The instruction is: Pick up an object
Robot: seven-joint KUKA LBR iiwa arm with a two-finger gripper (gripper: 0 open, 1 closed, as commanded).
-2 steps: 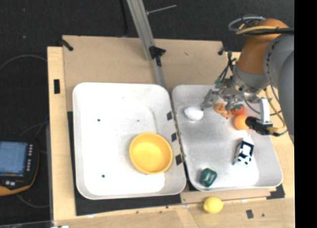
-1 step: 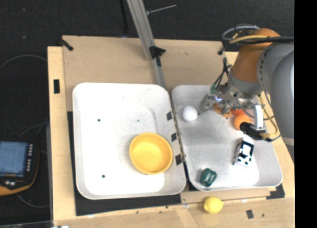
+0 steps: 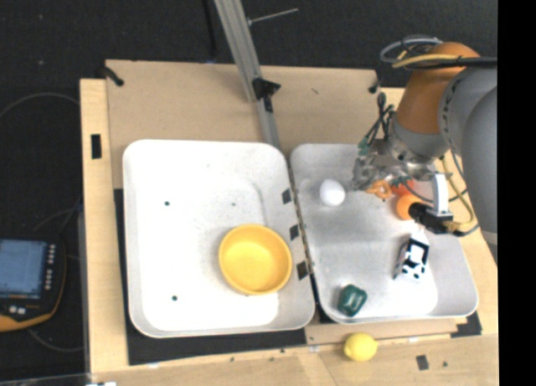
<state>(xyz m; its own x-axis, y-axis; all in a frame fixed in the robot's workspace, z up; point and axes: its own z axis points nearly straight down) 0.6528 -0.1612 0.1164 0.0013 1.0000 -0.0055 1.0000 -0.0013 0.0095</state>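
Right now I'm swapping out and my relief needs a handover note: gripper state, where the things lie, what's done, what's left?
Gripper: low over the right white bin, far end; finger state unclear, nothing seen held.
Right bin: white ball beside the gripper, orange object partly under the wrist, black-and-white block, dark green block.
Left white bin: yellow bowl.
Yellow lemon-like object lies on the bench outside the bins.
Done: no pick seen. Left: grasp and lift one object.
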